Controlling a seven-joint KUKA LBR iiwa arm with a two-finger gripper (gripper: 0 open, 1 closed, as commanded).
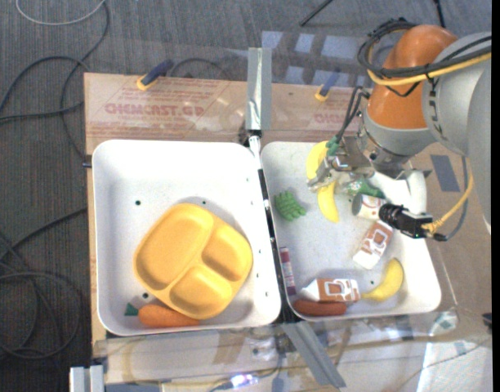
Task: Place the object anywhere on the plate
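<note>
Looming highest toward the camera, the grey arm with its orange band is reaching in from the right, and its hand [336,170] is hanging over the far part of the right bin [430,300]; whether it is spread or pinching I cannot tell. Directly under it a banana [325,188] is lying, yellow, curved, its long axis running roughly away from the camera; it looks like the likely pick. Outward from there, a green toy [289,206] is sitting just left; a small carton [374,243] and a second banana [386,282] are lying nearer. Well to the left, the yellow plate [193,258] is waiting in the left bin [111,178], so the carry is running leftward across the divider.
</note>
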